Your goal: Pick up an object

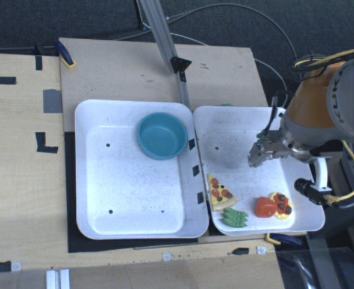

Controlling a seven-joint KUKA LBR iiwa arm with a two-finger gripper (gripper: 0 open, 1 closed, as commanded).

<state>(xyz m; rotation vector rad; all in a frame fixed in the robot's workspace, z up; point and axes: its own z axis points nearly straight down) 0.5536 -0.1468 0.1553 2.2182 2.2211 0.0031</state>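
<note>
The right white bin (pixel 225 131) holds a toy pizza slice (pixel 220 193) at its front left, a green leafy toy (pixel 235 218) just in front of that, and a red tomato-like toy (pixel 265 207) beside a yellow and red piece (pixel 281 205) at the front right. My gripper (pixel 259 157) hangs over the right half of this bin, behind the red toy and apart from every object. Nothing shows between its fingers. A blue bowl (pixel 162 135) sits at the back right of the left bin (pixel 105 179).
A grey metal pole (pixel 165 38) slants down from the top to the gap between the bins. Cables loop across the dark floor behind the bench. The arm's orange band (pixel 312 101) stands over the right bin's far right side.
</note>
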